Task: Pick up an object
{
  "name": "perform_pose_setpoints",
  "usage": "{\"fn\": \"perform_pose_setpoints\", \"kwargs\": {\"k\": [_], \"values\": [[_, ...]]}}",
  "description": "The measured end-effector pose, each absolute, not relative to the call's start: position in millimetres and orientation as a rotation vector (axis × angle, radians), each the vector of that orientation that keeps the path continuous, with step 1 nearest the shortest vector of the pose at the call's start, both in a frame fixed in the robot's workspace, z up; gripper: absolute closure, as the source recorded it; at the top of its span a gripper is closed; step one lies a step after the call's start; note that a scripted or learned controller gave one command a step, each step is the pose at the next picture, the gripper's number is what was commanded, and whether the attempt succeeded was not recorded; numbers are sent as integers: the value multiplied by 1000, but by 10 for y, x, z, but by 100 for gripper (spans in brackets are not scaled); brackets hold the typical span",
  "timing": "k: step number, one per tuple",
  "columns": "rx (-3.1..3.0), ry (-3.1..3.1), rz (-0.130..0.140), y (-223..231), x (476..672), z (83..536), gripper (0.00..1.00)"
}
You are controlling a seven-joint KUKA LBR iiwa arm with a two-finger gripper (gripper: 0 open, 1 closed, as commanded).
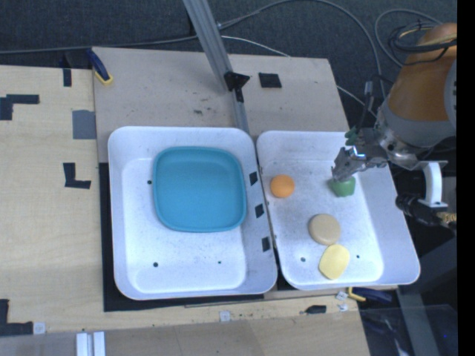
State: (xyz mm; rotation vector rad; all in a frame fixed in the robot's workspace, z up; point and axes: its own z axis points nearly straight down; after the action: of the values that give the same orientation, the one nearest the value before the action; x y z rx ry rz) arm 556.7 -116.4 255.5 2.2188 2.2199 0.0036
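I have the end effector (346, 170) low in the right bin (386, 273), directly over a small green object (344, 188) near the bin's far right side. The metal tip overlaps the green object's top from this angle, so I cannot tell whether it is gripped or merely touched, and I cannot tell how the end effector is set.

My judgement is that this is the grasp itself. To do it well I would want the end effector centred on the green object and fully down before closing, then a straight lift. The object looks rounded and could easily squirt sideways under an off-centre squeeze.

Three other things lie in the same bin: an orange ball (282, 186) to the left, well apart, a beige rounded piece (325, 228) nearer the front, and a yellow piece (335, 261) just beside it. None crowds the green one. The bin's right wall is near, which I think limits room on that side.

The left bin (133, 273) holds a blue tray (199, 188). A grey bar (215, 43) crosses the surface (44, 199) behind the bins.
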Motion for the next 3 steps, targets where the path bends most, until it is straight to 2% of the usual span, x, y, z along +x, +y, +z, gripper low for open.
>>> {"fn": "perform_pose_setpoints", "kwargs": {"k": [1,2,3], "values": [[2217,2227,1,-593,5660,2578,100],[2219,2227,-1,-71,5886,2527,100],[2219,2226,-2,434,6003,2350,100]]}}
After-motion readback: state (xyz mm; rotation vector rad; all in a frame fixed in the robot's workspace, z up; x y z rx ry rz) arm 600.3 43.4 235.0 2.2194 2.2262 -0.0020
